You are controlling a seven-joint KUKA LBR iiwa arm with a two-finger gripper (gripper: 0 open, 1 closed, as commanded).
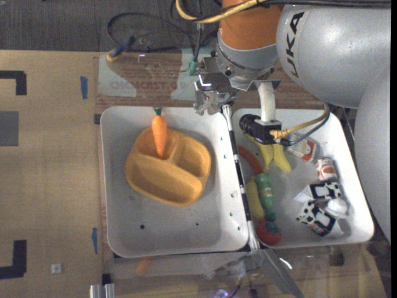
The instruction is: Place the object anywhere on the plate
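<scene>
The hand (pixel 209 99) hangs over the far rim between the two bins, nothing visible in it; how far open, I cannot tell. The carrot (pixel 159 135) lies on the yellow plate (pixel 167 169).

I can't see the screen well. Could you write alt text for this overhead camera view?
A toy carrot lies on a yellow divided plate in the left white bin. The grey and orange robot arm hangs above the bins' shared edge; the right bin holds toy foods.
</scene>
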